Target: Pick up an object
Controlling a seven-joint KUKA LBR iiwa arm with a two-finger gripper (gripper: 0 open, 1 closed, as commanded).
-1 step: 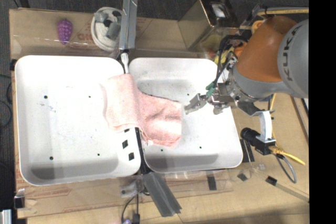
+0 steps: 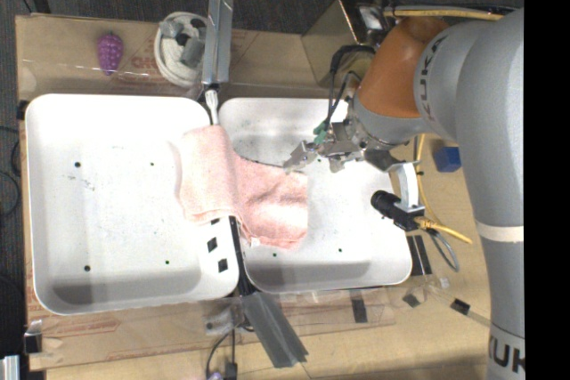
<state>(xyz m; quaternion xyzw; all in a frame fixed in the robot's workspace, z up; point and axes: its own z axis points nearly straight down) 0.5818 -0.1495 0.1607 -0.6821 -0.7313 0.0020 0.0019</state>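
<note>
Clerk: Gripper (image 2: 305, 155), state and place?

Checker: Centre of frame, low over the right bin (image 2: 356, 231), right at the upper right edge of the pink towel (image 2: 240, 191). Open or closed: cannot tell from this angle. No hold on the towel can be confirmed.

Clerk: Towel, place?

Checker: Crumpled, draped across the divide between the bins. One part lies in the left bin (image 2: 107, 191) and the larger part in the right.

Clerk: Items outside the bins?

Checker: Purple object (image 2: 109, 52), upper left of frame, on the bench (image 2: 267, 58). White coiled item (image 2: 181, 47) near it, to its right.
</note>
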